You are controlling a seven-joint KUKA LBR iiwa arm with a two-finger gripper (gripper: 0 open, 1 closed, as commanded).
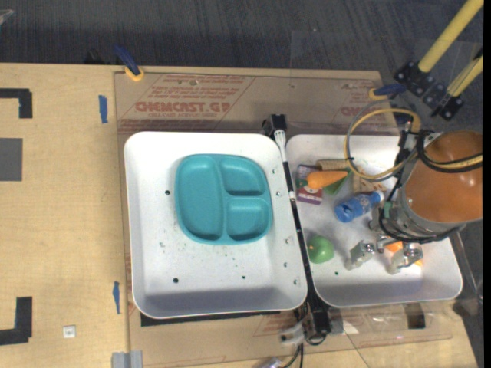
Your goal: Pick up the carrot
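- Orange is your cue: the carrot (325, 179) lies in the upper left part of the right bin (441, 290), its thick end pointing toward the divider between the two bins.
- You can see a small purple-and-white packet (310, 196) just below the carrot, touching or nearly touching it.
- Your gripper (381, 253) sits low in the right bin, well apart from the carrot, under the grey arm with its orange band (453, 176).
- You cannot tell from this slanted view whether the claw is released or clenched; metal parts and a small orange-and-white thing (405, 257) crowd the tip, and nothing shows clearly between them.
- Look between the carrot and the gripper and you find a blue toy (349, 209), and lower left of it a green rounded thing (320, 248) near the bin's left wall.
- A tan wooden block (335, 165) lies just above the carrot at the bin's far edge.
- On your left, the other white bin (153, 274) holds a teal divided tray (224, 198), lying flat near its middle.
- Yellow cable (371, 117) loops above the right bin beside the arm.
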